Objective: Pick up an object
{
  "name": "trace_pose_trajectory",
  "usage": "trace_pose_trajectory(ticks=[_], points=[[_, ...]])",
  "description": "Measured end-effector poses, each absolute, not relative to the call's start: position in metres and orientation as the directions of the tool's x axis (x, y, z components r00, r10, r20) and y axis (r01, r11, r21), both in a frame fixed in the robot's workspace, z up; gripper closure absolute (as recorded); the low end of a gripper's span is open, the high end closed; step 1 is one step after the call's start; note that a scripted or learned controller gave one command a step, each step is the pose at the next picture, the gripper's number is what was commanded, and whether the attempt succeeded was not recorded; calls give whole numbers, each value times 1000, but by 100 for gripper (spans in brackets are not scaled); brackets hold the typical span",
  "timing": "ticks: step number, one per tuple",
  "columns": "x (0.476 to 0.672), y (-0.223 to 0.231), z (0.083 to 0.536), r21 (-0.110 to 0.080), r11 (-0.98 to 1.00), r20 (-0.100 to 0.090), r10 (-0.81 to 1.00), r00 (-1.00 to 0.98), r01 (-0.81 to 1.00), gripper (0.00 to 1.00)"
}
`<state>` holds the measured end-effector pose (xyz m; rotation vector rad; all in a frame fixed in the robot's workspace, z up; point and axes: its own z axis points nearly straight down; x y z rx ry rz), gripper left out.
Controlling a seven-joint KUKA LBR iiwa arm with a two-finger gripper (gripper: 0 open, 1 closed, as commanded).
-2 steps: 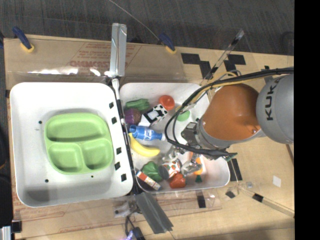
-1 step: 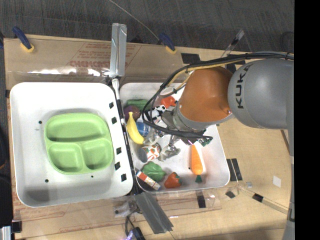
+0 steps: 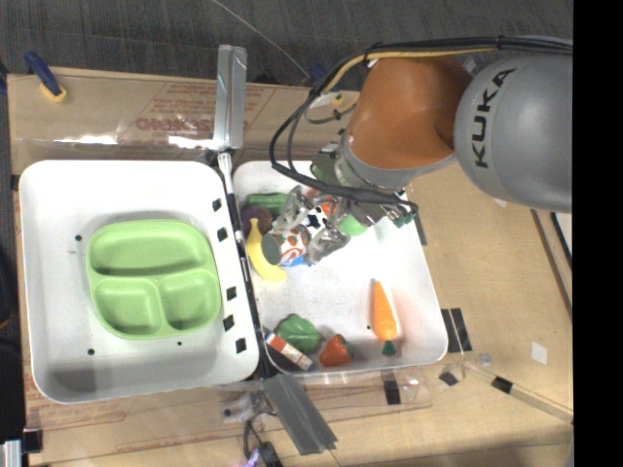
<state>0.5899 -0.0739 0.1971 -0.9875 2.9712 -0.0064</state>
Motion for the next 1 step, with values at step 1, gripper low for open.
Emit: trace_pose_trajectory(ticks=[1], points=[[626,-78,288,-7,854,-8,-521,-854,-521,100]])
